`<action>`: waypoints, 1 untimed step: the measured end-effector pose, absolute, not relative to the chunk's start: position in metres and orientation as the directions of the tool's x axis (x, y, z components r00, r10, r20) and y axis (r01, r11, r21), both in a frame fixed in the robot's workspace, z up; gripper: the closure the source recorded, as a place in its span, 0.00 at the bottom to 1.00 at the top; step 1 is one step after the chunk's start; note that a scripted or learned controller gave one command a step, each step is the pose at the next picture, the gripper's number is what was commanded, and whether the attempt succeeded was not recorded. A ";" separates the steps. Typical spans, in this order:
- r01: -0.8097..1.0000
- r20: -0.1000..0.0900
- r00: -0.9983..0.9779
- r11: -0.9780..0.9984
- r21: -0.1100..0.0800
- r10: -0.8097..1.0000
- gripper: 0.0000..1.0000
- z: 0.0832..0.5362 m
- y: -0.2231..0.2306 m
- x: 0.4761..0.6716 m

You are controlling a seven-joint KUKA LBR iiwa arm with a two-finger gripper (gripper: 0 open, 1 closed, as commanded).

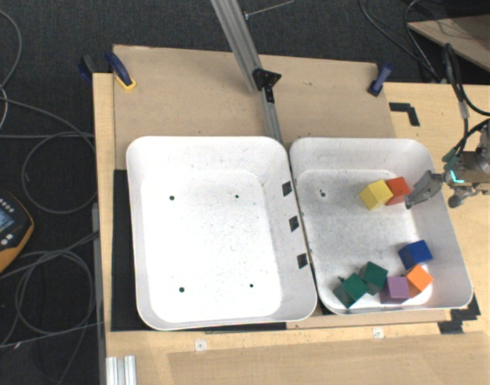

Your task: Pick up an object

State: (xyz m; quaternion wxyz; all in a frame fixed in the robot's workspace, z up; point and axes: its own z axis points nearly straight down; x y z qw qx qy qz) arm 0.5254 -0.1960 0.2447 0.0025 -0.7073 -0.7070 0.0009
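Observation:
The right bin [341,223] holds several small blocks. A yellow cube [377,193] and a red cube [398,188] touch each other near its back right. A blue cube [415,253], an orange cube [419,277], a purple cube [398,287] and two green blocks [363,282] cluster along the front right corner. My gripper [441,192] hangs over the bin's right rim, just right of the red cube. Its fingers [425,189] are spread open with nothing between them.
The left bin [204,231] lies beside the right one, with black clips along the shared rims. A slanted metal pole [243,38] rises from the back of the bench. Cables lie on the floor at the left.

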 end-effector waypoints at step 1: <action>1.000 0.001 -0.001 0.001 0.000 1.000 0.00 0.247 -0.196 0.526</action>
